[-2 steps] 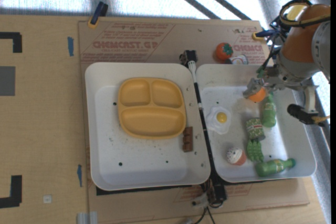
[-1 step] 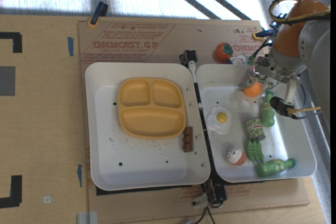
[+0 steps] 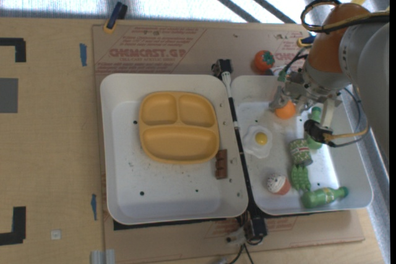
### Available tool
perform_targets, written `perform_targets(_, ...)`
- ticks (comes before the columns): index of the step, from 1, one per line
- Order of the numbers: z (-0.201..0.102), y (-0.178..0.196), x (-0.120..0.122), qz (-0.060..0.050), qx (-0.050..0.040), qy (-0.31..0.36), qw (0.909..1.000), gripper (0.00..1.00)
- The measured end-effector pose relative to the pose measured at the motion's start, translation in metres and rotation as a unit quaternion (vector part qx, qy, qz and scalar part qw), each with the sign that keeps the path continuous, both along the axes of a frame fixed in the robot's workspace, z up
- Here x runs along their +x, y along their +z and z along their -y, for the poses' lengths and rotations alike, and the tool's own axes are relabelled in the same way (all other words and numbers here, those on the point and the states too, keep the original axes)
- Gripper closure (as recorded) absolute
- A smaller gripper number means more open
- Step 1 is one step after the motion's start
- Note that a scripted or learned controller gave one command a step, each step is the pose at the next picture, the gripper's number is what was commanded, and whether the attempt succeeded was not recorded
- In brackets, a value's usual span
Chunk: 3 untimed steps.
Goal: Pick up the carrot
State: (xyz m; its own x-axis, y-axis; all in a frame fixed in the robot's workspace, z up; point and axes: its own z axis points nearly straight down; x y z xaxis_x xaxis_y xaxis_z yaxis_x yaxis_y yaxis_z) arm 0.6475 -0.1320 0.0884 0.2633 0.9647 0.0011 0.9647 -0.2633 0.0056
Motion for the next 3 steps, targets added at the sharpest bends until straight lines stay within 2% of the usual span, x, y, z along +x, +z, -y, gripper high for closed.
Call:
perform_targets(1, -0.045, 0.139, -0.003, -0.002, 0.0003, -0.09, 0.996, 1.0)
perform_targets(2, -0.017, 0.071, -0.051, -0.005, 0.0004, -0.049, 0.9988, 1.0)
perform_targets(3, -0.026, 0.009, -0.07, -0.003, 0.0008, -0.166, 0.9862, 1.0)
